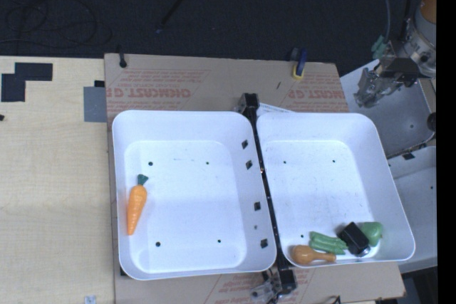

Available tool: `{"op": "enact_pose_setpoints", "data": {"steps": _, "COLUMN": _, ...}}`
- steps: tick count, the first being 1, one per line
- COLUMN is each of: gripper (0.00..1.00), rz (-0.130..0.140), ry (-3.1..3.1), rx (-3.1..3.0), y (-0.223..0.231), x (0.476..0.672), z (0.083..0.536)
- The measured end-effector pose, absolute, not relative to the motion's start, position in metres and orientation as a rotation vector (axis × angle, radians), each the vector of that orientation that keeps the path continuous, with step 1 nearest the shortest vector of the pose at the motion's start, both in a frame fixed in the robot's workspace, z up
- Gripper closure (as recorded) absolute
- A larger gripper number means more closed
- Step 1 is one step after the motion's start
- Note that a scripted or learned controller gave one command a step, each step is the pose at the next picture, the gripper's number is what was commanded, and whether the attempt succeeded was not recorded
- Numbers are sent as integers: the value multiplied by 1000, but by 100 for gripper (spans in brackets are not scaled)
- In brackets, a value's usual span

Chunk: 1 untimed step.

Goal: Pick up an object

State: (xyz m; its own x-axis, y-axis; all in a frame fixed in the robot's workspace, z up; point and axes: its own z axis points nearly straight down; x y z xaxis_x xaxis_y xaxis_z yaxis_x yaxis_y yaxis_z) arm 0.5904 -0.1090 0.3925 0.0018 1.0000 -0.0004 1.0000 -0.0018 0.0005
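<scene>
Your candidates sit in two places: a toy carrot (pixel 136 208) lies alone near the left wall of the left bin (pixel 182 123), while a green pod (pixel 327 243), a black block (pixel 354 238), a green piece (pixel 371 230) and a tan gourd-shaped toy (pixel 311 255) crowd the near right corner of the right bin (pixel 320 124). The gripper (pixel 374 85) hangs off beyond the right bin's far corner; whether it is released or clenched, you cannot tell. Judge this as the approach step: next, bring it over one item and descend.
</scene>
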Motion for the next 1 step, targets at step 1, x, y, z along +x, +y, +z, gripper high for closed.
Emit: {"op": "enact_pose_setpoints", "data": {"steps": 1, "gripper": 100, "rz": 17, "ry": 2221, "rx": 2205, "y": -54, "x": 603, "z": 548}}
